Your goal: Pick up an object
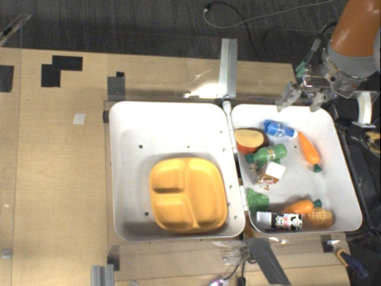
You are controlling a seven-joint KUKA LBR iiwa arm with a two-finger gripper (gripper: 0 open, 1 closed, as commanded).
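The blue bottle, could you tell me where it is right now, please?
The blue bottle lies near the right bin's far edge, between the orange-topped round piece and the carrot.

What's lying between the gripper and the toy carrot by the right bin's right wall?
In the camera view, bare white bin floor separates the gripper from the toy carrot. The blue bottle lies off to the left of that stretch.

A robotics lab: wooden desk with two fixed white bins, loose cable at upper right
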